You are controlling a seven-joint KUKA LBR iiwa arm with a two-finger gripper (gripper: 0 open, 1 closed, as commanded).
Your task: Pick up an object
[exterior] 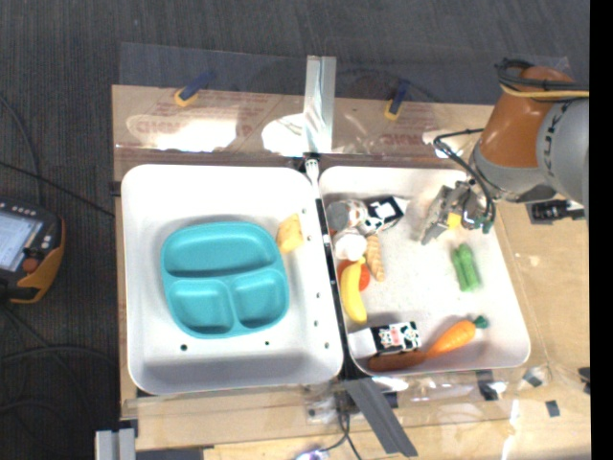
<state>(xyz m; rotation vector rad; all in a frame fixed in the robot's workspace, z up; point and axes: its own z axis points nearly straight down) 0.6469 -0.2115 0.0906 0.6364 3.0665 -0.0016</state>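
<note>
Dark carpet all round, and on it a wooden surface (556, 286) bearing two shallow white bins side by side. In the left bin (144, 257), a teal divided tray (225, 276) and a small yellow piece (289, 233) against the inner wall. In the right bin (508, 343), the things to choose from: a green pepper (466, 266) near the right side, a carrot (450, 335) along the near wall, a banana (353, 290) by the divider, two black-and-white cartons (383, 213) (397, 335), a white egg-like ball (350, 247). Reached in from the right with the grey arm (560, 151), orange band above the wrist. Hung low over the far right part of the right bin with the pincer (439, 220), its fingers parted somewhat and nothing seen between them. Lay just beyond the green pepper and beside the farther carton, touching neither as far as could be told. Judged as an early stage: approach made, no grasp, nothing lifted. Left to do: settle on one item, close on it, raise it clear of the bin.
</note>
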